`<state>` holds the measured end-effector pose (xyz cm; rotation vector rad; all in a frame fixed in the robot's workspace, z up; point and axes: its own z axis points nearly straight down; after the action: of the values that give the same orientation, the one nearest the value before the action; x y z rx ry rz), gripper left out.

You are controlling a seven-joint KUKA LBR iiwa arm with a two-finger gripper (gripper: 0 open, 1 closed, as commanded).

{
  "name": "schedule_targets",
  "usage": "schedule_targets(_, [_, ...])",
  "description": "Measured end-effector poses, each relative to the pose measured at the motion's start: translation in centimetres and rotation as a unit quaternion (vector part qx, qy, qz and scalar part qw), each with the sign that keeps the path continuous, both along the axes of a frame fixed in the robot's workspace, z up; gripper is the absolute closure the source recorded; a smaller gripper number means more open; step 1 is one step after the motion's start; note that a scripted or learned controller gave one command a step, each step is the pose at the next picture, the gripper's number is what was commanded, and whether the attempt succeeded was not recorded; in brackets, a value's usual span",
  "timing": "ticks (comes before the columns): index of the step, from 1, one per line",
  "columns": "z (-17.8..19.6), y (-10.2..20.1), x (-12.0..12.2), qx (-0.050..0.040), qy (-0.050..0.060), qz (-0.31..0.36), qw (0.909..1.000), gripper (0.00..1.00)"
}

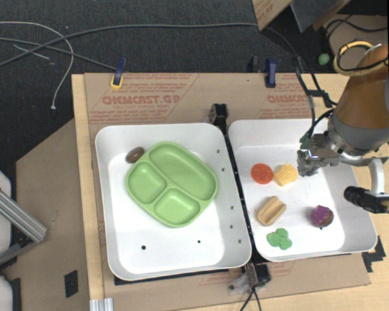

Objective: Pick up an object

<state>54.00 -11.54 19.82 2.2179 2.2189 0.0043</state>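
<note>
Over the right bin [321,131], end effector [305,164] reaches low, grip unclear.

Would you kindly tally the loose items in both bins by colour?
Green: 2, the tray and the broccoli
Orange: 1, the tomato
Yellow: 1, the corn
Tan: 1, the bread
Purple: 1, the purple item
Brown: 1, the brown item
Total: 7

The green tray [172,183] crowds the left bin's [113,205] middle; its front edge, toward the surface's front, lies open.
</note>
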Motion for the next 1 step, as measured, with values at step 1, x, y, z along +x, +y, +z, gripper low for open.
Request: schedule_targets(1, [5.43,-0.02,0.15,-0.0001,-0.001,0.001,1.0,1.0])
